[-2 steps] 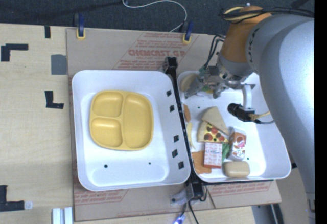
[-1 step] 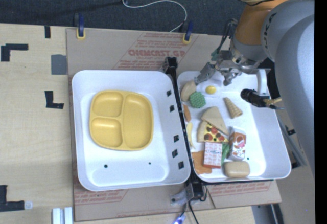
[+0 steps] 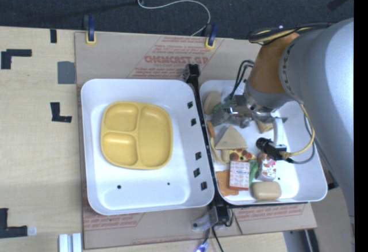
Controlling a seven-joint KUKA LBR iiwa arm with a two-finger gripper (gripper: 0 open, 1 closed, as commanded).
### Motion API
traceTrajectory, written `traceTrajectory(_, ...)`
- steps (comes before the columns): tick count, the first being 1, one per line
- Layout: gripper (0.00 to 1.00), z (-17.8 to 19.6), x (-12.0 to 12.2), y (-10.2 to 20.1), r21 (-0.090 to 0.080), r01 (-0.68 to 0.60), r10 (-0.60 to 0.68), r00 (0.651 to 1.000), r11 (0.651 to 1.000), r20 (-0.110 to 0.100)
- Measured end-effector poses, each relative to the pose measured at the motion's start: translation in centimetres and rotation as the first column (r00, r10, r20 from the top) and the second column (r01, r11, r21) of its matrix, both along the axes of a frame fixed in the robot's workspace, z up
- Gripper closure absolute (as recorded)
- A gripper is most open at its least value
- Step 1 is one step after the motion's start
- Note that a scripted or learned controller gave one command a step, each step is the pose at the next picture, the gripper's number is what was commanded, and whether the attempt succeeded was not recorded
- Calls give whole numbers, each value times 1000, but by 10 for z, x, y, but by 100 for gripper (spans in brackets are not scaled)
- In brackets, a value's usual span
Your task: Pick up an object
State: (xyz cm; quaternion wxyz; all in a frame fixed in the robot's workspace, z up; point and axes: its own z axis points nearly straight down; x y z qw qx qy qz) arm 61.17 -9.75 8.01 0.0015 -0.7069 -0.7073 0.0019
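Note:
My gripper (image 3: 228,111) is low over the upper left part of the right bin (image 3: 307,187), with the grey arm and its orange band reaching in from the right. Just below it lies a tan triangular sandwich piece (image 3: 230,139). A pale beige piece (image 3: 211,99) sits just left of the gripper. Nearer the front of the bin lie a small red and white box (image 3: 238,175), a beige bun (image 3: 265,190), a small can (image 3: 268,170) and an orange piece (image 3: 227,190). Nothing visibly hangs from the gripper.
The left bin (image 3: 95,187) holds a yellow divided plate (image 3: 137,134). A black divider strip (image 3: 197,130) runs between the two bins. A black cable (image 3: 287,156) loops from the wrist over the right bin. A white wire (image 3: 172,3) lies behind the bench.

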Motion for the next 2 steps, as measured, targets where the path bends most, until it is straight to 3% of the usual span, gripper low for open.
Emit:
traceTrajectory(1,0,2,55,-2,2,-1,1,1000,1000,-11)
traceTrajectory(2,100,10,55,-2,0,-2,2,1000,1000,-7)
